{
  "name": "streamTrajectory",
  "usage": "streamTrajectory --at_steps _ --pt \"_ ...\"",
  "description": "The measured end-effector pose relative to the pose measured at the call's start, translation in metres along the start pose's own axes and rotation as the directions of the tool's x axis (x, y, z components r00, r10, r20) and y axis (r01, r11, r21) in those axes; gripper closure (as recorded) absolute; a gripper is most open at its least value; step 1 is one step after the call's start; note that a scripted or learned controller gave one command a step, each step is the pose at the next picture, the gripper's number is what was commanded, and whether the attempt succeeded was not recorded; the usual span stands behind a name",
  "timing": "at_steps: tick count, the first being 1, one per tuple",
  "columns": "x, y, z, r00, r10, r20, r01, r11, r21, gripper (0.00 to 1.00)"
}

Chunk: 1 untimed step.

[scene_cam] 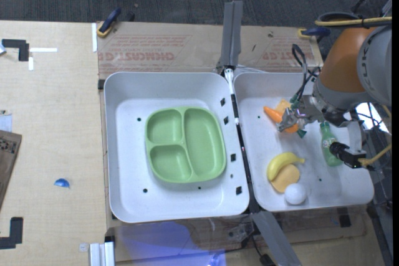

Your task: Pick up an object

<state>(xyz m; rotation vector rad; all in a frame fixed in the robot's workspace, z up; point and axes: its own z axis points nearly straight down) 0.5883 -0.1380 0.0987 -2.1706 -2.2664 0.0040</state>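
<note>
The gripper hangs over a carrot (jaw state cannot be told); a slanted approach could nudge it away.

Red block lettering printed on the flat brown cardboard sheet behind the two bins, upside down from this camera: "CHEMCAST" legible on the left stretch, partly covered at its start; a second red imprint further right cut off, too fragmentary to read. Nothing else legible.

Green divided plate in left bin
</note>
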Motion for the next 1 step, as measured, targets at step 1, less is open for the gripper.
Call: streamTrajectory --at_steps 1 --pt "0.0804 0.021 -0.0918 1.0 0.031 0.002 -0.031 1.0 -0.002 1.0"
